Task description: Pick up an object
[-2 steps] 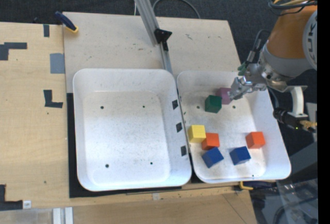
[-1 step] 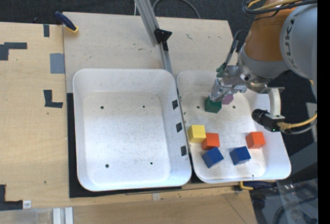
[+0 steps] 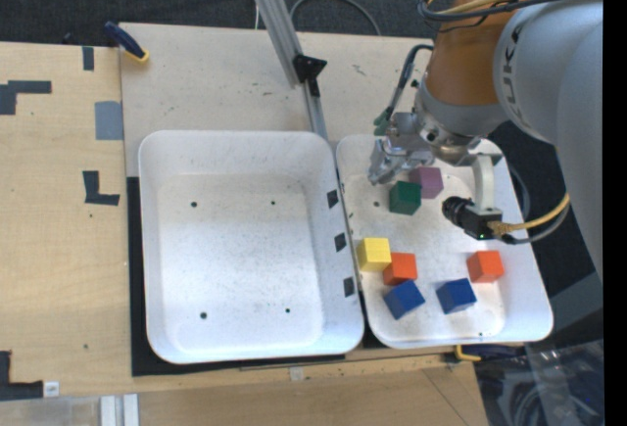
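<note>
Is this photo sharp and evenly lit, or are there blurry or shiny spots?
Camera view: lighting is soft and even, with faint shadows under the small coloured cubes such as the yellow cube; the glossy orange band on the arm shows a highlight; the metal tool looks slightly soft, while the left white plastic bin and its specks look crisp.

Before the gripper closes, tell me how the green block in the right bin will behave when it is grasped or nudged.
The green block looks like a solid cube with flat faces, so it is probably stiff and will slide rather than roll. It sits right beside the pink block, so a nudge would likely shift that too. The bin floor looks smooth; expect easy sliding.
</note>
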Robot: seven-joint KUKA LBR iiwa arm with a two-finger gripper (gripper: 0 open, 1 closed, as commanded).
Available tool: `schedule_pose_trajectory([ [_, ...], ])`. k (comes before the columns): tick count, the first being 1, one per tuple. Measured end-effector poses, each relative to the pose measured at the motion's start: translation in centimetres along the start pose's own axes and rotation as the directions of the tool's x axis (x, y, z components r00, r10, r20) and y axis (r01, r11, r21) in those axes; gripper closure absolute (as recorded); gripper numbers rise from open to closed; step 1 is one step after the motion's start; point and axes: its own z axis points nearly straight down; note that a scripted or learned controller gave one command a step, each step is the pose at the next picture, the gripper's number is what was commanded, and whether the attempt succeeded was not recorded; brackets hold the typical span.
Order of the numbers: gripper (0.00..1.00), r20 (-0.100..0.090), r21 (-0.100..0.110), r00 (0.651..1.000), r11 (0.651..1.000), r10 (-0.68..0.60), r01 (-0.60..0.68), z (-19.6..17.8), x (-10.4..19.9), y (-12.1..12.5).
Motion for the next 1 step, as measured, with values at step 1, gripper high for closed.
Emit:
schedule_pose_trajectory([
  [1,1.0,0.001,0.002,1.0,1.0,0.0,0.0,0.89,6.14,0.63],
])
